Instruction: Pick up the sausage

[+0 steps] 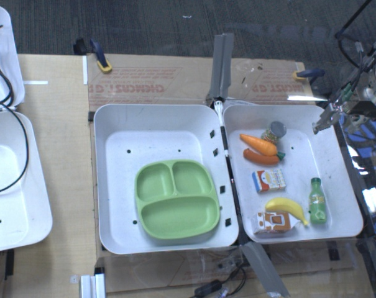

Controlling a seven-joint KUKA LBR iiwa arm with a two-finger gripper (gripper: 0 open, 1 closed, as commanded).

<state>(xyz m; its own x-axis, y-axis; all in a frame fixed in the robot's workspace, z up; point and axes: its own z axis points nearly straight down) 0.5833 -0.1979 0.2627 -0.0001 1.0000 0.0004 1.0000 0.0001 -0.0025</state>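
Beside the big white left bin (107, 166) with its green three-part plastic plate (177, 198), the white right bin (337, 166) has all the toys. The orange-red sausage (261, 157) lies there, touching the orange carrot (258, 144) just behind it. Nothing is picked up yet. The gripper (324, 121) hangs over that bin's back right edge, holding nothing; I cannot tell its opening.

Orange-red sausage (261, 157) lies flat, apparently touching carrot (258, 143).
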